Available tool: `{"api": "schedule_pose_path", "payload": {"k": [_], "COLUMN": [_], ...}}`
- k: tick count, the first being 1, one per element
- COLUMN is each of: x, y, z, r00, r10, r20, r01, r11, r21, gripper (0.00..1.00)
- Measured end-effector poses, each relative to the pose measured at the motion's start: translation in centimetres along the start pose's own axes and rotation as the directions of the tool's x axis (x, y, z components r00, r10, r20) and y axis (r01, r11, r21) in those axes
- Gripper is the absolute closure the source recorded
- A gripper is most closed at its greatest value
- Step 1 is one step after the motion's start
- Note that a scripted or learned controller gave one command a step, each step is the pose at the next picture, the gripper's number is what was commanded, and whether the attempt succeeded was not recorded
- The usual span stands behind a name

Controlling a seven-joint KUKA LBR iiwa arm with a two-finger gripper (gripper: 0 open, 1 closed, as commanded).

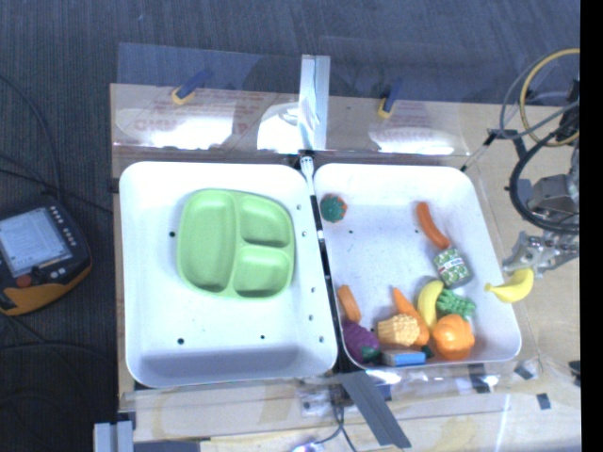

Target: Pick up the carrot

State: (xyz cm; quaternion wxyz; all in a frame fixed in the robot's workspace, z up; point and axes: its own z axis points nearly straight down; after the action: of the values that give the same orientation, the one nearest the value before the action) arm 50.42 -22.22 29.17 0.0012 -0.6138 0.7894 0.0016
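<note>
The carrot [403,300] is a small pointed orange piece in the right bin [377,185], low in the pile, its lower end tucked against the corn cob [399,329]. My gripper [534,260] hangs at the bin's right rim, well to the right of the carrot and apart from it. A yellow banana [511,289] dangles from its fingers over the rim, so the gripper is shut on that banana.
Near the carrot lie a second banana [429,299], an orange fruit [453,336], a green leafy piece [456,304], a purple vegetable [357,337], a stubby orange piece [349,302] and a red sausage [431,224]. The left bin [151,347] holds a green divided plate [236,241].
</note>
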Motion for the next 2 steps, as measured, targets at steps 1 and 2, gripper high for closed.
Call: {"api": "schedule_pose_path", "payload": {"k": [1,2], "x": [0.4,-0.6], "y": [1.7,-1.5], "z": [-12.7,1.7], "r00": [0.987,0.873], "r10": [-0.159,-0.488], "r20": [-0.003,0.008], "r01": [0.159,0.488], "r11": [0.987,0.873], "r21": [0.008,-0.006], "gripper": [1.00,1.00]}}
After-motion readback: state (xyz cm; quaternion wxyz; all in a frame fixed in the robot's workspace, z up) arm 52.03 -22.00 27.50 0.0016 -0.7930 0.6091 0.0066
